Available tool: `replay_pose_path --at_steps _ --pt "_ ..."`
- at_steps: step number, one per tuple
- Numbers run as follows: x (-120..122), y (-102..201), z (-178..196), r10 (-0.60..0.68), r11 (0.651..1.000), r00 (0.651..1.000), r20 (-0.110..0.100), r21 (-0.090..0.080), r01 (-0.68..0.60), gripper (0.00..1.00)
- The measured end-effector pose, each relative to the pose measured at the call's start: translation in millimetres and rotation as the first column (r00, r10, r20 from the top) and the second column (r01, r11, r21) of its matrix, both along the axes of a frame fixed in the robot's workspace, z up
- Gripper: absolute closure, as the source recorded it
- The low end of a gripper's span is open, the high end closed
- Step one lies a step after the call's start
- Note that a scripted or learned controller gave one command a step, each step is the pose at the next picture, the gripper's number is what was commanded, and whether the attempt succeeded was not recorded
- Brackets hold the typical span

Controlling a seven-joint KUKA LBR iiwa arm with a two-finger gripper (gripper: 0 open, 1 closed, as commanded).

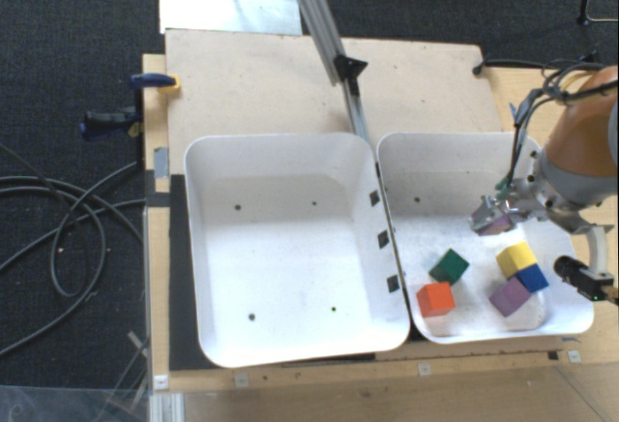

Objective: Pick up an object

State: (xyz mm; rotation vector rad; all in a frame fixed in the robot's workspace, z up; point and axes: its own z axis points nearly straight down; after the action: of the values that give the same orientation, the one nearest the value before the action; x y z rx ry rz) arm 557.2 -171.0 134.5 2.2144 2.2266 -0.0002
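Right now I see the grey arm with its orange band [588, 135] reaching in from the right edge over the right-hand shallow white bin [426, 159]. Its claw [495, 217] hangs above the bin's floor, toward the right side, and the metal end of it is blurred, so I cannot tell how far it stands apart or whether anything sits in it.

All the pickable things lie in the near part of that right bin. A small green cube [449, 266] rests turned so one corner points toward me, with no clear long axis. Just in front of it and to the left sits an orange-red cube [436, 298], squarer to the bin's front wall. Further right, a yellow block [515, 256] touches a blue block [531, 278], the pair running diagonally from back-left to front-right. A purple cube [508, 296] lies just in front of them, touching or nearly touching the blue one; it looks tilted on an edge, I think.

The claw is nearest the yellow block, behind it and slightly left.

The left white bin [208, 164] sits beside the right one on the pale desk [251, 81].
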Motion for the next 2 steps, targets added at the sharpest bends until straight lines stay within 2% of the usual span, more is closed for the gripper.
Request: replay_pose_path --at_steps 1,2 --pt "-0.2 -0.7 4.9 0.001 1.0 1.0 -0.006 0.001 -0.001 1.0" --pt "36.4 86.3 63.6 0.009 1.0 1.0 0.002 0.003 -0.009 1.0"
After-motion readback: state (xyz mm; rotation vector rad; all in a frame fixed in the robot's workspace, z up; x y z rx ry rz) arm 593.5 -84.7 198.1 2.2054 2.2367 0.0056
